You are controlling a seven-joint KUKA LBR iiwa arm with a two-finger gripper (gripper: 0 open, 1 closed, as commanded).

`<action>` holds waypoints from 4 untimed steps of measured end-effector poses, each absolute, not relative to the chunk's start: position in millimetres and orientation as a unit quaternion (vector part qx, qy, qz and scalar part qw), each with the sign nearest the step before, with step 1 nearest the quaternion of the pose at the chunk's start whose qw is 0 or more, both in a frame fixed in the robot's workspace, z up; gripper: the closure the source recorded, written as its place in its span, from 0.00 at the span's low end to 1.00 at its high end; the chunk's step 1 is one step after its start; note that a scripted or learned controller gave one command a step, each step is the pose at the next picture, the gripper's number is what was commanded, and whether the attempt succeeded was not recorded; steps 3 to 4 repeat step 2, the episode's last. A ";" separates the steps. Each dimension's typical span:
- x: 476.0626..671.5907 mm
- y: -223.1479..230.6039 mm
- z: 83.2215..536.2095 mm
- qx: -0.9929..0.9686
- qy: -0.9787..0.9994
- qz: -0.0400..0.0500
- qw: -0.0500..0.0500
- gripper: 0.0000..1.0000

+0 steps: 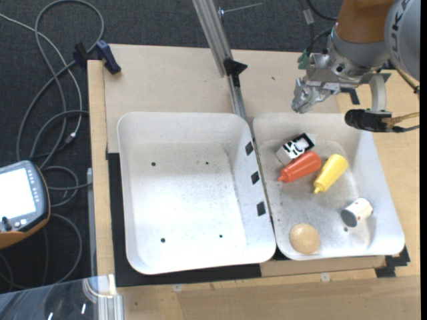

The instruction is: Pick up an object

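Camera view, seen from above at a slant. The tool (305, 101) hangs at the end of the grey arm (373, 29), below its orange band, over the far rim of the right bin (380, 179); nothing lies between its fingers, and whether they are spread or closed cannot be told from this angle. The tool stands clear of all the objects, which rest on the bin floor nearer the viewer.

Closest to the tool is a small black-and-white box (294, 147), lying near the bin's far-left part. Touching its near edge is an orange-red bottle (300, 167) on its side, narrow end pointing left. Just beside that, to the right, lies a yellow bottle (330, 173), tilted, narrow end toward the viewer. Farther toward the near-right corner sits a small white cup-like object (358, 211) with a dark opening. A tan ball (304, 238) rests near the near-left edge, well apart from the bottles.

The left bin (137, 152) adjoins the right bin, a slanted metal rail (220, 39) running toward their junction. Both bins sit on the pale worktop (167, 79). A blue clamp (107, 55) grips the worktop's far-left corner; cables (57, 112) and a handheld pendant (20, 202) lie on the dark floor at left.
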State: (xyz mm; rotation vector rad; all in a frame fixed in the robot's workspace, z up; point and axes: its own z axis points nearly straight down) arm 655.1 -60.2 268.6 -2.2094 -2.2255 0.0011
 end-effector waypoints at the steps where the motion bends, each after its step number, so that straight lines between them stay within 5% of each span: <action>1: 652.8 -7.0 272.2 -0.705 -0.710 0.000 0.002 1.00; 2: 647.9 49.1 252.9 -0.704 -0.710 0.001 0.003 1.00; 4: 647.9 49.1 252.9 -0.704 -0.710 0.001 0.003 1.00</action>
